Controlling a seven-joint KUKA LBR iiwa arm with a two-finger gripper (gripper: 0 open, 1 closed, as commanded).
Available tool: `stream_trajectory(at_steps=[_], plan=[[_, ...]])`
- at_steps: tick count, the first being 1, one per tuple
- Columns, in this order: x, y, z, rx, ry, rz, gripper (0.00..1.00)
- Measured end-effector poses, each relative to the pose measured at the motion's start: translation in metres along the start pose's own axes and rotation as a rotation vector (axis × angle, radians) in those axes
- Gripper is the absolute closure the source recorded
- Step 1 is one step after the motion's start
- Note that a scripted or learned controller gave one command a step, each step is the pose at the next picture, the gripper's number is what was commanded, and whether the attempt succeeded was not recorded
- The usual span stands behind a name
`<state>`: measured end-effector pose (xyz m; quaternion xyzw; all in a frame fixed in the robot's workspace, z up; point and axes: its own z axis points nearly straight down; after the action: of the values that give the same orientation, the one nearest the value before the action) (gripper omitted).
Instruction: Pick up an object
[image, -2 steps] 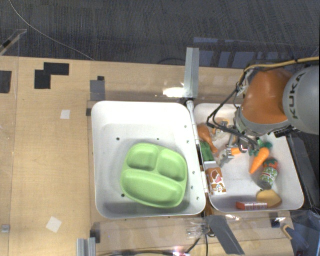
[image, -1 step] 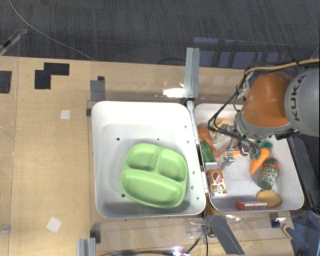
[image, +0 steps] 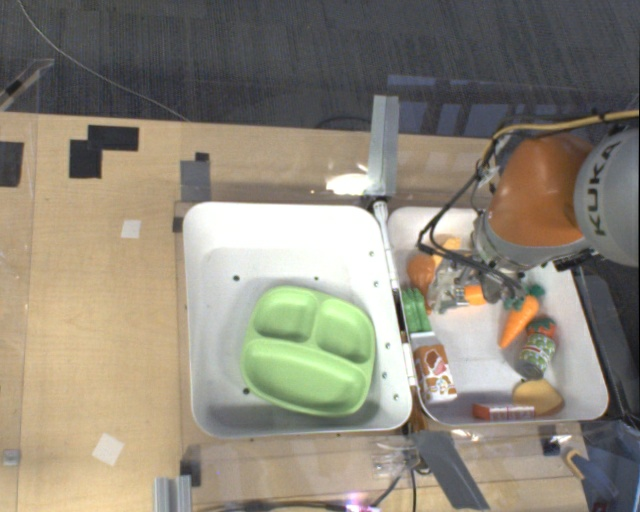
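Taking the right bin (image: 592, 395) as the landmark, its near edge holds a small red bar (image: 500, 411) and a tan bread-like piece (image: 538, 396), with a red carton (image: 436, 372) against its near-left wall. Further in, a small bottle (image: 538, 347) and a toy carrot (image: 519, 318) lie toward its right side, and a green packet (image: 414, 310) lies along its left wall. The gripper (image: 468, 287) hangs over the bin's far middle by an orange object (image: 424, 270), its opening hidden, and left of the bin a green divided tray (image: 310, 350) sits in the other bin (image: 215, 300).
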<state>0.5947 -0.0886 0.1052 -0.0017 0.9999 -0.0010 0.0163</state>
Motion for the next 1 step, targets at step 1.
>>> stream_trajectory(at_steps=[1], plan=[[-0.0393,-0.0147,-0.1278,0.001,0.009,0.019,1.00]])
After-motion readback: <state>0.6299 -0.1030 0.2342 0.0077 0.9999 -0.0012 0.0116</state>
